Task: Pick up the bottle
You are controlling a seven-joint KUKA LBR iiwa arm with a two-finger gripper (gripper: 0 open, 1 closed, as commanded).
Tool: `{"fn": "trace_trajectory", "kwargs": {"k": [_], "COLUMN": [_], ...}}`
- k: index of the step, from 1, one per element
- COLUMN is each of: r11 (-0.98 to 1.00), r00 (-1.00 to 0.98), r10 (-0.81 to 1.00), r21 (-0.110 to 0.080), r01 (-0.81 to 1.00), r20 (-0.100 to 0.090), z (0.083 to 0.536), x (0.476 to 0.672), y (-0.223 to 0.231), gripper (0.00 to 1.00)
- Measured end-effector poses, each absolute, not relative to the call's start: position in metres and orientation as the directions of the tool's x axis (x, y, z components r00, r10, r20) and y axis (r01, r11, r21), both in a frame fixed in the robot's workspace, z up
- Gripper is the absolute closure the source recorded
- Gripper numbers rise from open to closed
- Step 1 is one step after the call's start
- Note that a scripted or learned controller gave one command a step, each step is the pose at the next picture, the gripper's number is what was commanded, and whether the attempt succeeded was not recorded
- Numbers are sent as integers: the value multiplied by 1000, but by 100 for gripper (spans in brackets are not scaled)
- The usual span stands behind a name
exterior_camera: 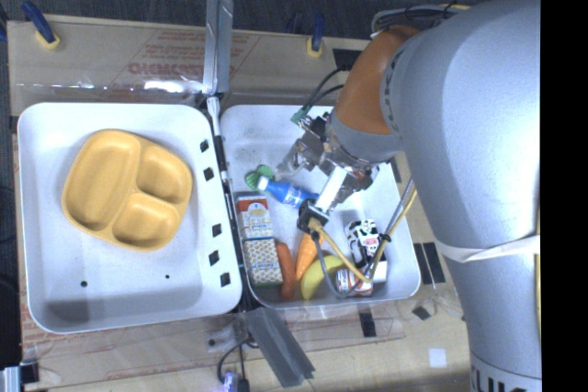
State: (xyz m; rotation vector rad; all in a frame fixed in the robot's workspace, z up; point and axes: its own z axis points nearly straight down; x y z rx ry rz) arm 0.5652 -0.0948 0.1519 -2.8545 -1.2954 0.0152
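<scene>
Two white bins [37,289] hold one bottle [280,191].

The grey arm [469,151] reaches in from the right, its orange band [363,96] bent downward; the gripper [310,214] hangs below the wrist, fingers pointing down-left.

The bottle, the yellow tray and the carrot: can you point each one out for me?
bottle [287,192]: camera view, on its blue body, right bin.
yellow tray [126,189]: camera view, on the middle of its compartments, left bin.
carrot [288,266]: camera view, on its orange length, near the right bin's front.
</scene>
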Motion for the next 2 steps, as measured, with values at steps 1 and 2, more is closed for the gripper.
{"fn": "trace_trajectory", "kwargs": {"k": [1, 2], "r11": [-676, -556], "r00": [676, 556], "r10": [737, 831], "r21": [-5, -7], "r01": [737, 831], "r20": [-3, -2], "z": [91, 90], "x": [582, 635], "y": [-114, -92], "gripper": [0, 0]}}
